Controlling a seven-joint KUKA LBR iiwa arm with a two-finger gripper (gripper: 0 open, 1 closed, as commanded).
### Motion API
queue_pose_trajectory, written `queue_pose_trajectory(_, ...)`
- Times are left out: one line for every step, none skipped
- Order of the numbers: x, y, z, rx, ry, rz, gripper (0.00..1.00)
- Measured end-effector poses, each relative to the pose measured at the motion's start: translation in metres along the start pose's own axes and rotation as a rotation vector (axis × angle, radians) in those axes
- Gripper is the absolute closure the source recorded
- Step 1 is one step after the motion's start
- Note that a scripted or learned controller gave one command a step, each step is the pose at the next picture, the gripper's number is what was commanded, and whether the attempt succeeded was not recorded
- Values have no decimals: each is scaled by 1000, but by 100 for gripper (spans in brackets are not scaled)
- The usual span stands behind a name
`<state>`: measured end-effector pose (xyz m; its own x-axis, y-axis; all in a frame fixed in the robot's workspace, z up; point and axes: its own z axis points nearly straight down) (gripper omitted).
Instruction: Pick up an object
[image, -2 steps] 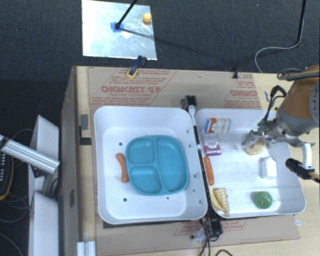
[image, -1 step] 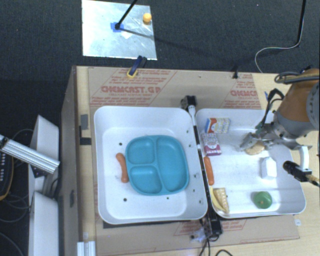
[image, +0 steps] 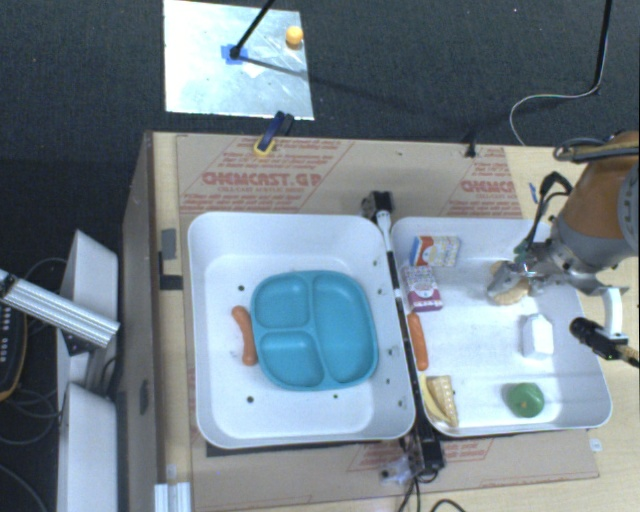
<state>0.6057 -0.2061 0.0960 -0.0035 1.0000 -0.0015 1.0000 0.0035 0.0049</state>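
My gripper (image: 524, 266) is low over the far right part of the right bin (image: 470, 420). A tan, rounded object (image: 505, 290) lies right at its tip, touching or just under it, and I cannot tell if it is gripped. Elsewhere in this bin are a white block (image: 537, 335), a green round object (image: 525, 399), a yellow ridged piece (image: 441, 398), an orange sausage (image: 418, 340), a dark pink box (image: 422, 288) and a small white carton (image: 437, 250).
The left bin (image: 215, 400) holds a blue divided plate (image: 313, 328) with a second orange sausage (image: 244, 333) beside it on the left. The arm's grey body and orange band (image: 598, 205) overhang the right bin's far right corner. A black clamp (image: 380, 206) sits between the bins.
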Motion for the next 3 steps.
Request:
queue_pose_trajectory(37,-25,-17,4,2,0,100)
queue_pose_trajectory(103,-46,10,1,3,0,100)
queue_pose_trajectory(163,-101,-90,2,2,0,100)
